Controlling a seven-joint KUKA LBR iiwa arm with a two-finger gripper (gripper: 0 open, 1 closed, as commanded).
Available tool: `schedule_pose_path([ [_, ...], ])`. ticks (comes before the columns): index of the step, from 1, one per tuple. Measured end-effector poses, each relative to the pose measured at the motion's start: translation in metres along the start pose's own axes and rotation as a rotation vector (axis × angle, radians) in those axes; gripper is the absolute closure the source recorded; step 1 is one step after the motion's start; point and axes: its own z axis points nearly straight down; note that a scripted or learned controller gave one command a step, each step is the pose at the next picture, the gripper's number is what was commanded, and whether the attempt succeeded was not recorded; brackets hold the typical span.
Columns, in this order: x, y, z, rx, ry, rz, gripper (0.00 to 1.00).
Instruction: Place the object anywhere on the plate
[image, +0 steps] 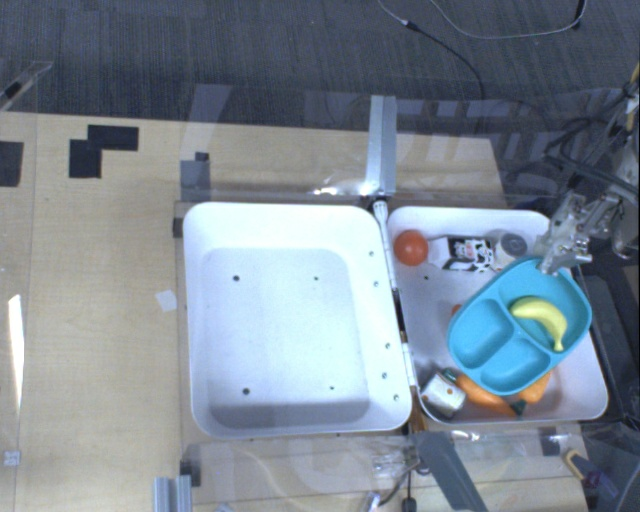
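Banana (541, 320): lying in the blue plate's (480, 345) far-right compartment, long axis diagonal.
My gripper (562, 243): hovering just beyond the plate's far rim; jaw state I cannot tell.

Two white bins (285, 225) on wooden table (90, 300); right bin holds orange ball (410, 247), black-and-white toy (468, 253), small can (443, 392), carrot (490, 396).

Lighting was even and fairly bright, diffuse from overhead. The left bin (285, 320) ran near-white, floor detail washed out, with a soft grey shadow along its lower inside wall. Faint glare streaks sat on a clear panel at the upper middle of the frame. Focus was soft overall; small items at right were blurred. The top strip was dim.
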Motion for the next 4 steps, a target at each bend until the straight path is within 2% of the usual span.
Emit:
schedule_pose_path([
  [1,0.046,0.024,-0.022,0.0,-0.002,-0.226,1.0],
  [2,0.032,0.037,-0.056,0.0,-0.003,-0.09,1.0],
  [3,0.047,0.035,-0.068,0.0,-0.006,-0.417,1.0],
  [4,0.044,0.052,0.0,-0.001,-0.001,-0.826,1.0],
])
